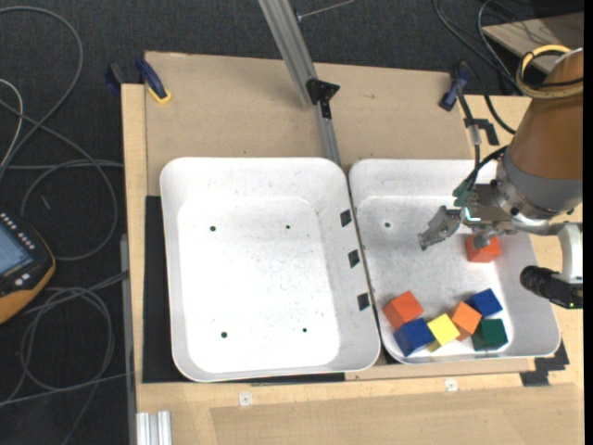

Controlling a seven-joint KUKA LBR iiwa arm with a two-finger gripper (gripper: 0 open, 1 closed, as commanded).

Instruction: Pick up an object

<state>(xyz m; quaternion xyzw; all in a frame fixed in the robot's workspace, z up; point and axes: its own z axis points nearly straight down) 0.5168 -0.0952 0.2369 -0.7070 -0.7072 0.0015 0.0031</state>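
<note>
Several coloured blocks lie in the right bin (389,176). A red block (483,248) sits alone near the bin's right side. Along the near wall lie an orange block (402,307), a blue block (416,336), a yellow block (443,328), a second orange block (466,317), a second blue block (485,301) and a green block (491,334). My gripper (458,232) hangs low over the bin's middle, just left of the red block. It is open, with one finger (432,236) splayed to the left. The wrist hides the red block's top edge. Nothing is between the fingers.
The left bin (169,185) lies beside the right one, with black clips (352,258) along the shared wall. A metal pole (295,49) slants up from the back of the bench. Blue clamps (153,80) hold the board's far corners. Cables lie on the floor to the left.
</note>
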